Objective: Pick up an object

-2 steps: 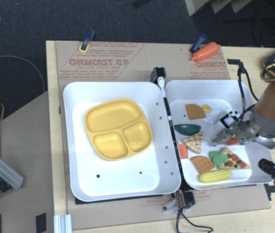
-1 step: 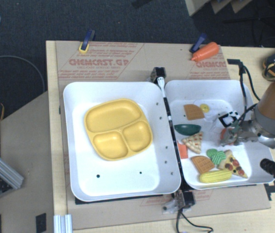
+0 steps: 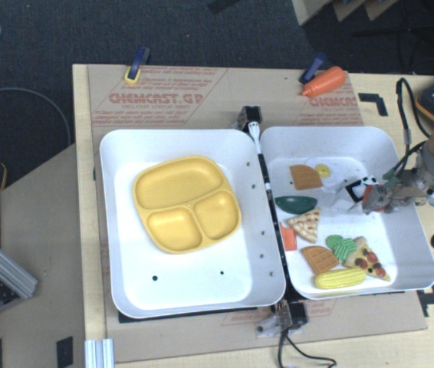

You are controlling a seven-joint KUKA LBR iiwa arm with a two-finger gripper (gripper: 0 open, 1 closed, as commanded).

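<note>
Over the right bin [image 3: 401,148] I see the gripper [image 3: 363,194] reaching in from the right edge, low above the white floor. Its dark fingers are too blurred for me to judge their spread; I cannot tell, and I see no object between them.

Toy food lies to the gripper's left and below. A brown toast piece [image 3: 304,176] sits beside a small yellow piece [image 3: 323,171]. Below them lies a dark green leaf [image 3: 296,203], then a pizza wedge [image 3: 305,225]. An orange block [image 3: 289,238] rests against the bin's left wall. Near the front wall I note a brown cookie [image 3: 320,259], a green piece [image 3: 342,247], a second pizza slice [image 3: 370,260] and a corn cob [image 3: 340,279].

A yellow divided plate [image 3: 187,203] lies in the left bin [image 3: 117,228].
</note>
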